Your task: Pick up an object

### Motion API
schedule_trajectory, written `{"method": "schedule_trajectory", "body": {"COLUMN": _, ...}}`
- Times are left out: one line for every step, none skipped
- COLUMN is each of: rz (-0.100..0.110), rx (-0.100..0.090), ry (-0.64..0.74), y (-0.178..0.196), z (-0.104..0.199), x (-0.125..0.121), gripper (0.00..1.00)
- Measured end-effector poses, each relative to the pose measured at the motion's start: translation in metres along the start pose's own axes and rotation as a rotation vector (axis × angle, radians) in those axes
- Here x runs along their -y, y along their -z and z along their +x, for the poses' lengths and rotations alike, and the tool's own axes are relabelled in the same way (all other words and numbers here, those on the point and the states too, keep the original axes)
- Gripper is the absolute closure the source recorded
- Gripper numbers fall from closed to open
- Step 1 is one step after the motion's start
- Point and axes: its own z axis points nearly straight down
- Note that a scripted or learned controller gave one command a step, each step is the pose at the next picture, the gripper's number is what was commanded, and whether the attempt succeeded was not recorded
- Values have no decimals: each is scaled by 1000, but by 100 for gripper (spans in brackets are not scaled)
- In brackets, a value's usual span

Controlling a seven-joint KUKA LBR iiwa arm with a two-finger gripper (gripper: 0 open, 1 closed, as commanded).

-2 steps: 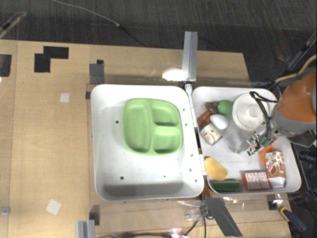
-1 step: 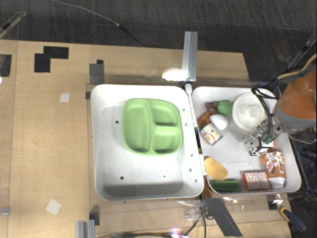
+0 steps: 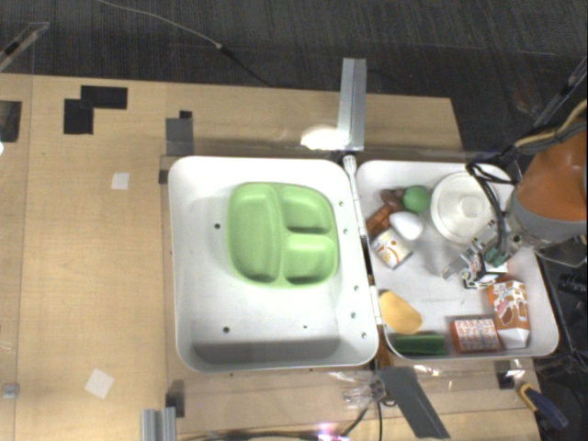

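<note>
My gripper (image 3: 471, 268) hangs low in the right bin (image 3: 542, 338), right of its middle, on the grey arm with the orange band (image 3: 557, 180). It is just below a round white container (image 3: 461, 205) and just above-left of an orange and white carton (image 3: 511, 310). Left of it lie a small white and orange cup (image 3: 390, 248), a white egg shape (image 3: 405, 225), a green ball (image 3: 416, 197) and a brown item (image 3: 380, 217). Nothing shows held in the gripper.
A yellow piece (image 3: 400, 312), a dark green cucumber-like item (image 3: 420, 344) and a red box (image 3: 473, 333) lie along the right bin's near side. The left bin (image 3: 197, 329) holds a green divided plate (image 3: 281, 233). Black cables (image 3: 491, 171) loop by the wrist.
</note>
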Motion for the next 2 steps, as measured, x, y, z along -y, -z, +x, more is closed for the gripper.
{"method": "schedule_trajectory", "body": {"rz": 9, "rx": -14, "ry": -66, "y": -10, "z": 3, "x": -13, "gripper": 0}}
{"method": "schedule_trajectory", "body": {"rz": 5, "rx": -9, "ry": -161, "y": -10, "z": 14, "x": -14, "gripper": 0}}
